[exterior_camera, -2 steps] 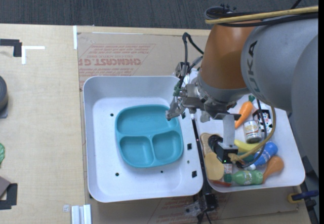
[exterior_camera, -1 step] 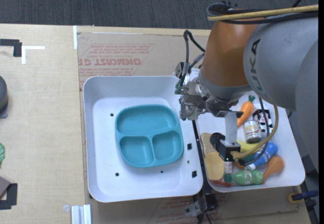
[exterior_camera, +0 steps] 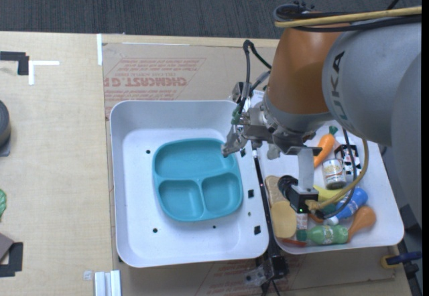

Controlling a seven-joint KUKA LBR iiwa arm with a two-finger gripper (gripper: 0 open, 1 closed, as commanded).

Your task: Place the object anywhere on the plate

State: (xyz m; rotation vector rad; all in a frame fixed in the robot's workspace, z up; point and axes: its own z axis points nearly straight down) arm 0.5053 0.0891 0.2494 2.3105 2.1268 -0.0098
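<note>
Teal plate (exterior_camera: 190, 162): upper-right corner just beside gripper (exterior_camera: 232, 147).

Legible markings, as I read them on my feed: the grey arm (exterior_camera: 348, 90) bears dark letters "UKA" running down its casing (the leading letter curves out of sight). The cardboard sheet (exterior_camera: 167, 77) carries red print, upside down, apparently "CHEMCAST GP".

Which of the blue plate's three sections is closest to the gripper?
The single large section, farthest from the camera; the gripper is at its right end. The other two are smaller.
</note>
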